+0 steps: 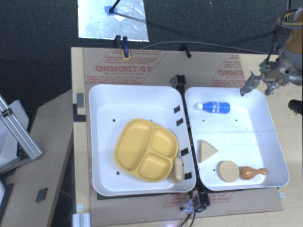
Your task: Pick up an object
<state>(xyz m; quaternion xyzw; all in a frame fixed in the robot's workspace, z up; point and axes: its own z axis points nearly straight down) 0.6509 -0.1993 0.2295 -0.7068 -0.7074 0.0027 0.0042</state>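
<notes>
**Grey arm, orange band, dark two-finger claw**

The claw has two dark, slim fingers on a grey metal body. Just above it sits a rounded grey wrist housing. Higher up runs an orange band, with thin dark cables trailing beside it.

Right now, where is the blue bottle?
The blue bottle lies on its side near the back of the right bin, above the tan wedge.

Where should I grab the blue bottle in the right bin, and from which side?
Grip the blue bottle across its blue middle, coming straight down. It lies on its side, white cap toward the left bin, clear of the right bin's walls, so fingers fit on both long sides.
</notes>
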